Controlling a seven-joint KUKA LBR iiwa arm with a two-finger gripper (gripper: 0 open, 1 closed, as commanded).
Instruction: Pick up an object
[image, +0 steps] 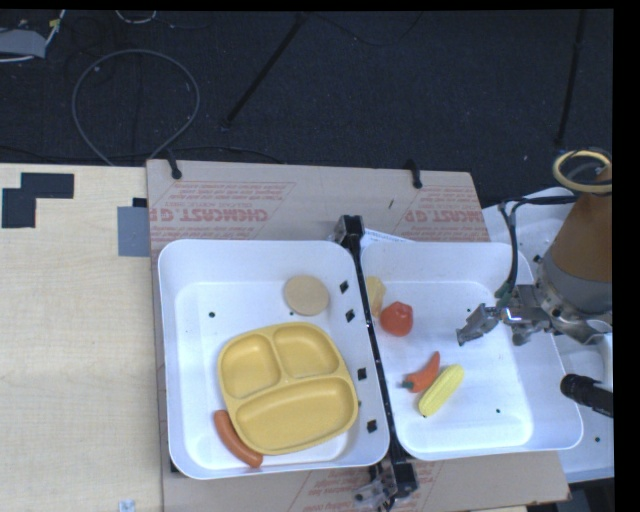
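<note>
One corn cob (441, 390) lies below-left of the pincer (478, 326) — apart.

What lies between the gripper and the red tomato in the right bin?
Bare white floor of the right bin separates gripper and tomato, in the camera view.

Even, fairly bright overhead light, soft faint shadows, slight overall blur, dark background.

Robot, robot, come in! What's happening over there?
End effector over right bin, nothing between fingers. Tomato, carrot, corn unpicked. Nothing blocking them.
</note>
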